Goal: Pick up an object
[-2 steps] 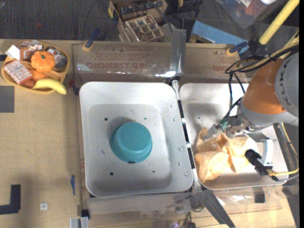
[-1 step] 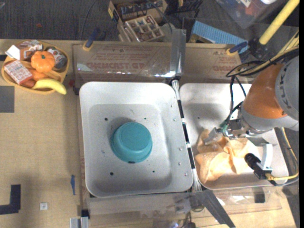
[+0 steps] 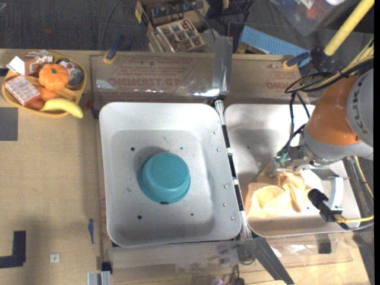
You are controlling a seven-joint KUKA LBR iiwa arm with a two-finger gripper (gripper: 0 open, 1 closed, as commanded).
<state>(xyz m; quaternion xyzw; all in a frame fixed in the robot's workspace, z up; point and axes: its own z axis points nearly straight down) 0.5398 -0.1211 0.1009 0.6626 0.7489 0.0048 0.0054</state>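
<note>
Down in the right bin (image 3: 261, 120), the pincer (image 3: 289, 166) sits at the top edge of a crumpled yellow cloth (image 3: 274, 198); whether it is open or closed cannot be told. One cloth lies there, its long axis running left-right along that bin's near wall. One teal bowl (image 3: 165, 177) rests upside down mid left bin (image 3: 119, 129).

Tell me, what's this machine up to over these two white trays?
A grey and orange robot arm reaches in from the right, with its gripper down over a pale yellow cloth in the right bin. Whether it has hold of the cloth can't be made out. A teal bowl sits upside down, untouched, in the left bin.
</note>
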